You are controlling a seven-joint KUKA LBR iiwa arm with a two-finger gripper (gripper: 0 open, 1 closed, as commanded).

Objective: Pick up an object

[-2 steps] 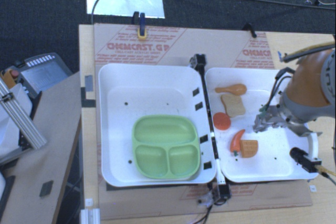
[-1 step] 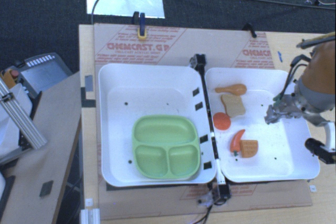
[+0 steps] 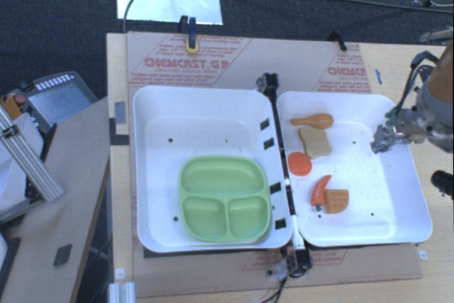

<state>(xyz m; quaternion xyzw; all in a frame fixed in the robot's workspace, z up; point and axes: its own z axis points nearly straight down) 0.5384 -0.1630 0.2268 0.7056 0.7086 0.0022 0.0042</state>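
The right bin [image 3: 397, 223] holds several toy foods: an orange drumstick shape [image 3: 313, 121], a tan bread slice [image 3: 316, 143], a red-orange disc [image 3: 299, 164], a red curved wedge [image 3: 320, 189] and an orange chunk [image 3: 336, 201]. My gripper [image 3: 383, 139] hangs over the right bin's right part, well to the right of the bread slice, with nothing seen between its fingers. The arm comes in from the right edge.
The left bin [image 3: 152, 124] holds a green three-compartment plate [image 3: 225, 198]. A black divider strip [image 3: 278, 160] runs between the bins. Cardboard lies under both bins, and a grey device [image 3: 57, 99] sits at the far left.
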